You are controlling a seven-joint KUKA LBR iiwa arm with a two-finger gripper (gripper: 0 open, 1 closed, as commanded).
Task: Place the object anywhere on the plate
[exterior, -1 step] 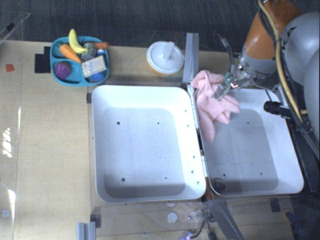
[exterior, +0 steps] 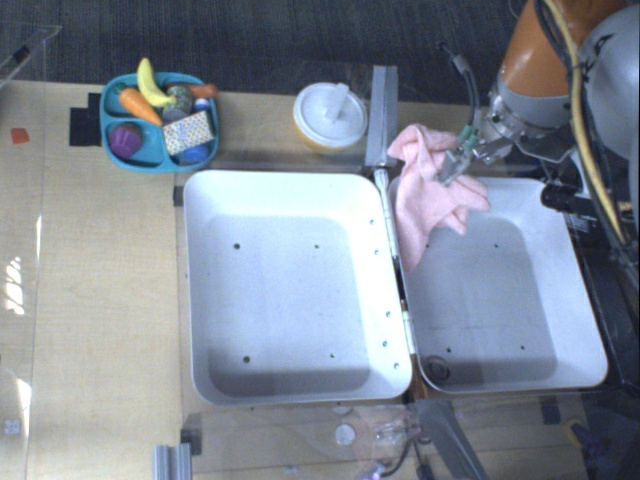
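No readable writing; tool (exterior: 455,165) grasping pink cloth (exterior: 425,196) at upper right, pale wooden worktop (exterior: 90,298) under white bins (exterior: 285,278).

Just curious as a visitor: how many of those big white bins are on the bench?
2. The left bin sits mid-bench; the right bin adjoins it, with a pink cloth draped over its far left corner near the claw.
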